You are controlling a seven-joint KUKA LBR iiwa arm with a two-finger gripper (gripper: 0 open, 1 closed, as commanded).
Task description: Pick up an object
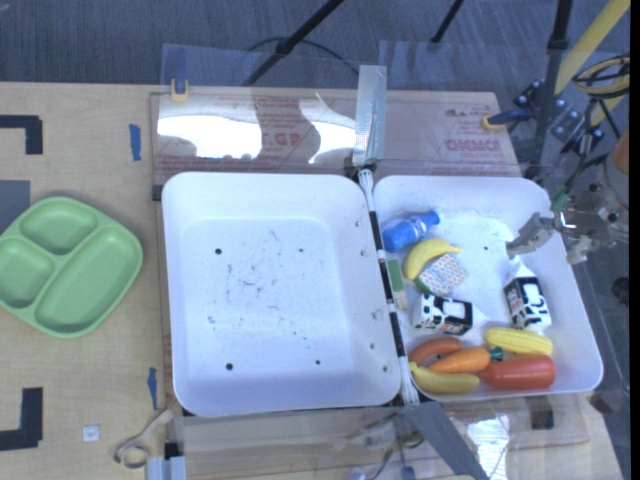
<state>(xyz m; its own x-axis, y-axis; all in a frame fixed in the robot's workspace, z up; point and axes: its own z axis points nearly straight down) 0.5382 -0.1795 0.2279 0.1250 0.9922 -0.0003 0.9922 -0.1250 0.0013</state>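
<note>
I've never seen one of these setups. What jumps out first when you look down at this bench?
The colourful pile of toy food in the right bin draws the eye: a blue bottle near the divider, a yellow banana below it, and a red pepper at the front. To the far left lies a green divided plate, and the gripper hangs over the right bin's far edge.

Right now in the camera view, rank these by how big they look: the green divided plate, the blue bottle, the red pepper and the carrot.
Largest to smallest as they appear:
1. green divided plate, by far
2. red pepper
3. blue bottle and carrot: too alike to rank, and the carrot is partly overlapped by neighbouring items.
</note>
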